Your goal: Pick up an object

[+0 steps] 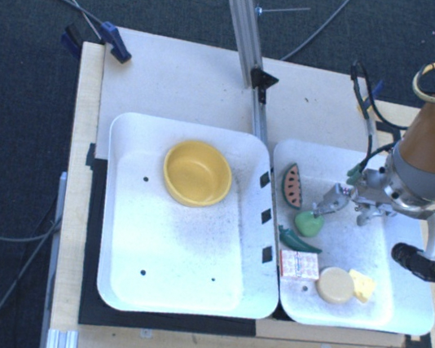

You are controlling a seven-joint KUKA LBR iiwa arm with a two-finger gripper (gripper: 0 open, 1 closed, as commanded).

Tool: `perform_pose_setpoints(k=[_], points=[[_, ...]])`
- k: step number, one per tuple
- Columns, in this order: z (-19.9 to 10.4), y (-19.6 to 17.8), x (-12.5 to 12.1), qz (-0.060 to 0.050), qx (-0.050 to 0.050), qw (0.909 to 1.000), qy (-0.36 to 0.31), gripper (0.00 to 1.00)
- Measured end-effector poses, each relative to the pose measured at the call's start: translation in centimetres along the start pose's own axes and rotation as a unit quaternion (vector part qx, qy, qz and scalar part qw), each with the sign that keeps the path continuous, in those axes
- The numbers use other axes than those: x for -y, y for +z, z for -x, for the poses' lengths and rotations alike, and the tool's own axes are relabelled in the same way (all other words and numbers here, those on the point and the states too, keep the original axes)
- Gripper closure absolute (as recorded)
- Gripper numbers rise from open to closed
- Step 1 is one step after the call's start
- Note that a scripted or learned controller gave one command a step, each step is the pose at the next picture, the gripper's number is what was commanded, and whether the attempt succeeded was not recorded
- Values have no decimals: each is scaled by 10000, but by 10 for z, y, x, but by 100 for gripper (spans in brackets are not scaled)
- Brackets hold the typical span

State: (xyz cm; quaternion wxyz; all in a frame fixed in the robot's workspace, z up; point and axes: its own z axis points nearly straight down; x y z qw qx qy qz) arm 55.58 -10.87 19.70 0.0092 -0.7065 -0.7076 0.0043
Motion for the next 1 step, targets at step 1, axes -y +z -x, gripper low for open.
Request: perform_pose_setpoints(k=[1], points=[[-4, 63, 6, 1, 0, 10000, 13, 0]])
